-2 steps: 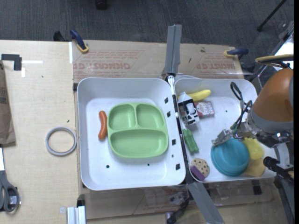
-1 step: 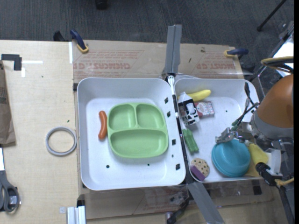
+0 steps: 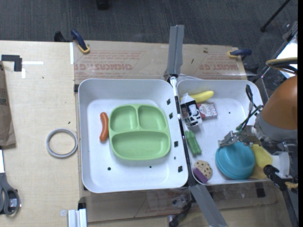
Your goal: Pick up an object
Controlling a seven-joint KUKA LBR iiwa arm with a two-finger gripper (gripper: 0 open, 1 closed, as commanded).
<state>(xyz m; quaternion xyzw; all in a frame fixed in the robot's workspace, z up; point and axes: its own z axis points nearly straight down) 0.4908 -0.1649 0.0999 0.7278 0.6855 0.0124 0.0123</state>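
The pincer (image 3: 230,138) sits low in the right bin (image 3: 227,91), touching the blue bowl (image 3: 235,161). I cannot tell its state.

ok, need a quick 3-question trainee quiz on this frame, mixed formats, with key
1. True or false: the orange sausage lies inside a compartment of the green tray.
2. Which bin holds the blue bowl? A) left bin B) right bin C) neither
3. Fill in: the yellow banana lies near the ___ edge of its bin, as seen in the camera view.

Key:
1. False: it lies on the bin floor, left of the tray.
2. B: the bowl sits in the right bin, close to the end effector.
3. Top (far) edge.
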